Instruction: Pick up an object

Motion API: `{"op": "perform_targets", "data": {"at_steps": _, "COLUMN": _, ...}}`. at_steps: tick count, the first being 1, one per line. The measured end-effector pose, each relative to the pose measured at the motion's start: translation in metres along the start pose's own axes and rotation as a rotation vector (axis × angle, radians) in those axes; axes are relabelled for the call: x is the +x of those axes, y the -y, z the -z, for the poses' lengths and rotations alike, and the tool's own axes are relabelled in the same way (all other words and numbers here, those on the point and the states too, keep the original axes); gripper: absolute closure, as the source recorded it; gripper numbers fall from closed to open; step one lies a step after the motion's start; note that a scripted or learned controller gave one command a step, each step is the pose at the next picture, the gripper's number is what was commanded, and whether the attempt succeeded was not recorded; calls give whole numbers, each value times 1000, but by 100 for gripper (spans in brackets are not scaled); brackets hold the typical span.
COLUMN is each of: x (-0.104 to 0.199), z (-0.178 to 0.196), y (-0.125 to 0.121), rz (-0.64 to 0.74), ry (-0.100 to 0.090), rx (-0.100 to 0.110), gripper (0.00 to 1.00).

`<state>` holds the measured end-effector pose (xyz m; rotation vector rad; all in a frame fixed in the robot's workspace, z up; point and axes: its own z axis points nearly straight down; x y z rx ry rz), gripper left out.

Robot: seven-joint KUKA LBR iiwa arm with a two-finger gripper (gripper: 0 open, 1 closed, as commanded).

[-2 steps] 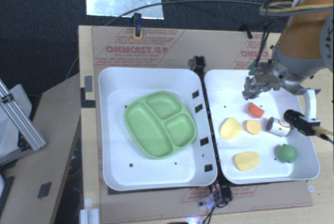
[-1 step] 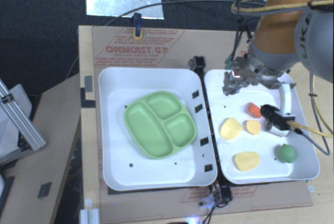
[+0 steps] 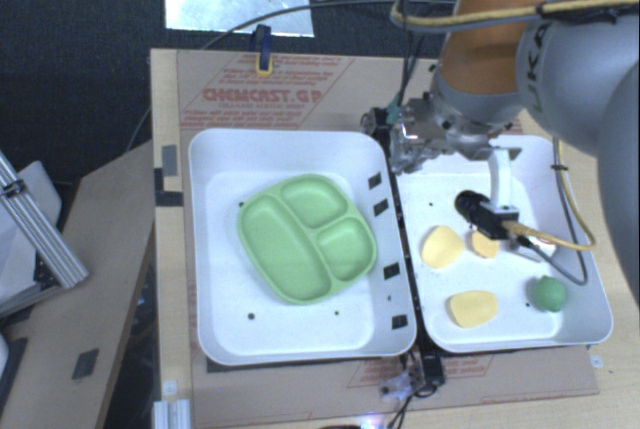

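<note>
The arm point(image 3: 560, 47) leans in from the right. Its gripper point(image 3: 405, 145) hangs over the far left corner of the right bin point(image 3: 430, 202), close to the wall shared with the left bin point(image 3: 215, 217). I cannot tell how far the gripper is open (the wrist's bulk and the slanted view hide its working end). Nothing shows in its grasp, so I judge the pick not yet made.

The things it could take lie spread out. The right bin holds three yellow pieces. A left piece point(image 3: 441, 246) lies near the middle. A small piece point(image 3: 486, 246) lies just beside it, partly covered by the robot's own fittings. A front piece point(image 3: 472, 308) lies nearer the front wall. A green ball point(image 3: 547, 294) sits toward the front right, well apart from the gripper. The left bin holds one green plate point(image 3: 305, 237), lying flat and askew with its compartments up.

The floor under the gripper looks bare, so this corner pose reads as a place to start from, not a grasp. The left piece is the nearest candidate, and reaching it would mean moving forward along the shared wall before coming down.

Each choice has its own difficulty. The yellow pieces lie low and flat, so a grasp must close right at the floor and may skate over them. The ball is likely to roll away at a touch. The plate is broad, so only its rim offers a hold, and it would probably tip when lifted.
</note>
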<state>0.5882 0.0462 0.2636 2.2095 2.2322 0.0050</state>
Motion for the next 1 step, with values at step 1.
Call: {"op": "perform_targets", "data": {"at_steps": 1, "x": 57, "z": -7, "y": -17, "rz": 0, "ry": 0, "rx": 0, "gripper": 100}}
